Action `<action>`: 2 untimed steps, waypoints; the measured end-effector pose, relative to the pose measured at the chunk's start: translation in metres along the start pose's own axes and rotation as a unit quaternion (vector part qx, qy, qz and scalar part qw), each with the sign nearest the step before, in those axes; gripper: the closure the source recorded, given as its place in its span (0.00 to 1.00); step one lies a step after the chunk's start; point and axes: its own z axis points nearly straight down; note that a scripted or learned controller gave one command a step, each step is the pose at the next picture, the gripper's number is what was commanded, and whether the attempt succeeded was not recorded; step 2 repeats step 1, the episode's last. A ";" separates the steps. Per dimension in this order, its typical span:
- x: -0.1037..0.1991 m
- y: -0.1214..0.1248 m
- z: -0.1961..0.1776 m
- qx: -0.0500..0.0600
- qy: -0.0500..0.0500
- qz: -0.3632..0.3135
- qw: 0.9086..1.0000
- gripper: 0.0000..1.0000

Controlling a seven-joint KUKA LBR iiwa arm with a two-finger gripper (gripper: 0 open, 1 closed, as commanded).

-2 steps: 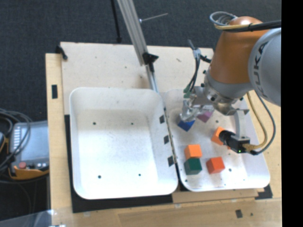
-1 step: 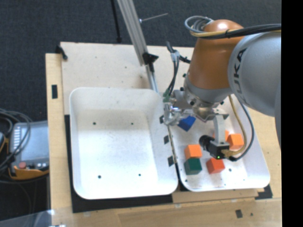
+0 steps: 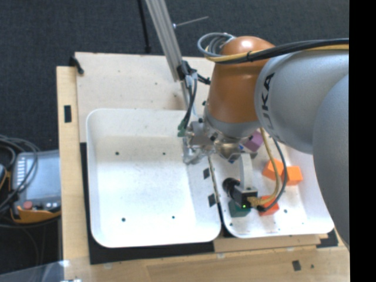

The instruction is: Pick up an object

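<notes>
Where right bin curves nearest camera, small red piece lies on floor. Further back, same bin: orange block, apart from red piece. Behind that: purple piece, partly hidden under arm. 2 bins side by side; left bin just beside right one. Gripper sits low over seam between bins, toward far end. Gripper wide or narrow: cannot tell, arm blocks view.

A pale wooden bench is seen from above. Two shallow white bins are set on it side by side, the left bin touching the right bin. A black sheet is laid beneath them.
</notes>
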 end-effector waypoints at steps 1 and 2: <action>-0.002 0.000 -0.001 -0.001 0.001 0.003 1.000 0.00; -0.002 0.000 -0.001 -0.001 0.001 0.003 1.000 0.00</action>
